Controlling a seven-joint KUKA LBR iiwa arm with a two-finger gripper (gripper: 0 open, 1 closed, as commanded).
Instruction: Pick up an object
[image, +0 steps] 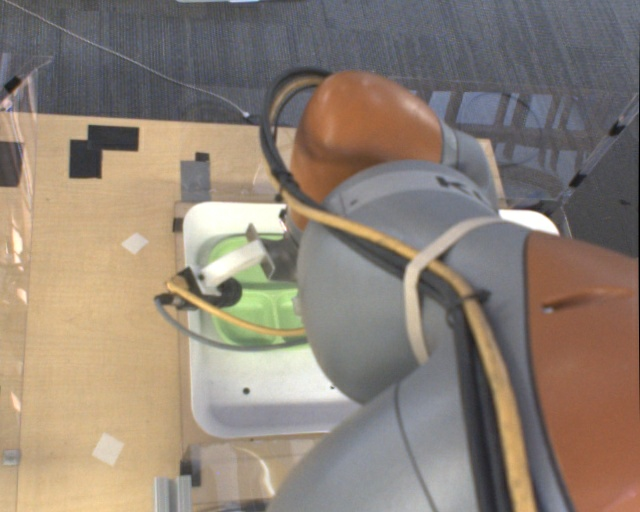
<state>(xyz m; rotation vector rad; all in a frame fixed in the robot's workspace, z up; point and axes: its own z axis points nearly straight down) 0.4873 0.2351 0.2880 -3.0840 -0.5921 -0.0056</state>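
Note:
A light green object, flat and dish-like, lies in the left white bin. My arm's grey and orange bulk covers most of the view from the right. Its wrist end reaches down over the green object, where a white part and a cable loop show above it. The gripper itself is hidden behind the wrist and cables.
The wooden bench spreads to the left of the bin, with black markers at its back left and small white tags on it. The right bin's corner peeks out behind the arm.

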